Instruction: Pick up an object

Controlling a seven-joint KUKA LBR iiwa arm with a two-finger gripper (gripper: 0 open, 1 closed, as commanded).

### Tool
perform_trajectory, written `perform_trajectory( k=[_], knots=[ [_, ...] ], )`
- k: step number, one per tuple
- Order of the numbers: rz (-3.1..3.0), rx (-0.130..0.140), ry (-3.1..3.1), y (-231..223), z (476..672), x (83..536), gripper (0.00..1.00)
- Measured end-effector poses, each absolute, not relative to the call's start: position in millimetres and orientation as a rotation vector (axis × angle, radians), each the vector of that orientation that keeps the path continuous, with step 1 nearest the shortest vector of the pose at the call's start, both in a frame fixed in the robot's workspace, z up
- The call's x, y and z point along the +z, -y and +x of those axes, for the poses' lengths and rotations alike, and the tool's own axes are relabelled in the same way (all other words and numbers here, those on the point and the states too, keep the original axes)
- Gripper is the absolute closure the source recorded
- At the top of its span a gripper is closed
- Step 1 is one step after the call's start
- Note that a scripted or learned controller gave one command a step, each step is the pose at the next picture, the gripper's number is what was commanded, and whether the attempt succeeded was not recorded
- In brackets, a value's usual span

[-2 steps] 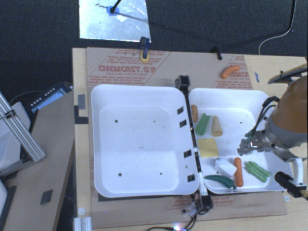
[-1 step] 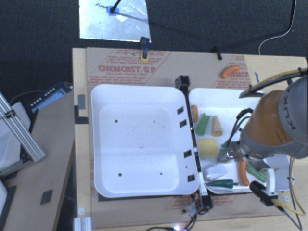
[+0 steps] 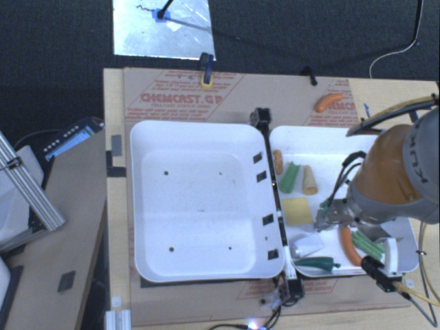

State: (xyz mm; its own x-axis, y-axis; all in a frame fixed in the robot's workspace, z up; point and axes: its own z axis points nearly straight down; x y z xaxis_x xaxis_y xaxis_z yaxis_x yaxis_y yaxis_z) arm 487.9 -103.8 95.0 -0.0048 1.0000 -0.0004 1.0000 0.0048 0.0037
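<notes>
The left bin (image 3: pixel 199 198) sits at the frame's centre on the worktop (image 3: pixel 227 95). In the right bin (image 3: pixel 309 136), a green block (image 3: pixel 290 177), tan cone (image 3: pixel 310 180) and yellow sponge (image 3: pixel 298 211) lie left of the hand (image 3: pixel 325 217), which is low over the bin; whether it is apart or together I cannot tell. An orange sausage (image 3: pixel 350 245) lies lower right of it.

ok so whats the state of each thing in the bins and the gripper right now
gripper: low in the right bin, fingers hard to make out
yellow block: lying flat, beside the gripper
green block: lying tilted near the divider
cone: lying beside the green block
orange sausage: lying by the arm
green tool: lying at the front wall
left bin: upright on the bench
</notes>
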Motion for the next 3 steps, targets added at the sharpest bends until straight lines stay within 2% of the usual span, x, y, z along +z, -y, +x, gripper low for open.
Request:
perform_trajectory(
  k=[1,2,3],
  knots=[
    [2.208,0.008,-2.227,80.2,557.9,90.7,1.0],
    [2.214,0.0,-2.227,103.3,671.1,92.3,1.0],
    [2.211,0.011,-2.204,180.2,670.6,253.1,1.0]
  ],
)
